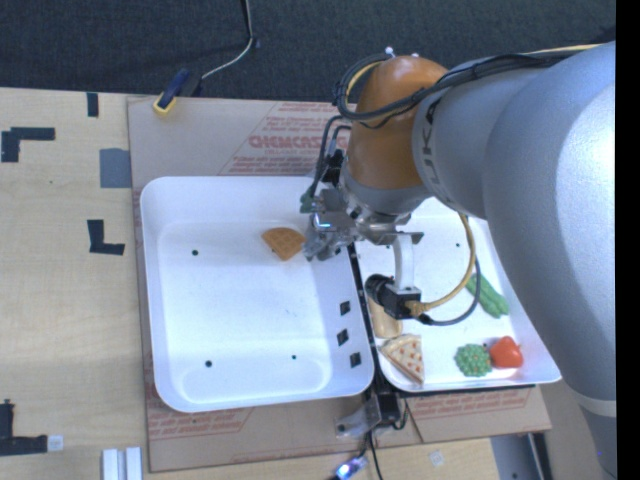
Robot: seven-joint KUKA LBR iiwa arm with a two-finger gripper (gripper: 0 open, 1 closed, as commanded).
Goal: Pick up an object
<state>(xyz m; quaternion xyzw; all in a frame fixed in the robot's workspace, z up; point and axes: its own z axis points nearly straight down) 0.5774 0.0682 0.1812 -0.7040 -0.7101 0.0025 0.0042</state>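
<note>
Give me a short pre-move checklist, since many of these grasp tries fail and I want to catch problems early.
1. Target in sight: tan waffle-like piece lies in the left white bin: ok.
2. Gripper close beside the piece: ok.
3. Piece between the fingers: cannot tell.
4. Gripper's opening: cannot tell.
5. Other items, green broccoli-like toy and red tomato-like toy, sit apart in the right white bin: ok.

A small tan waffle piece [284, 242] lies flat in the left bin [170, 268], near its far right corner. In the right bin's [540, 368] near end: pizza slice [407, 356], broccoli [473, 359], tomato [507, 352].
</note>
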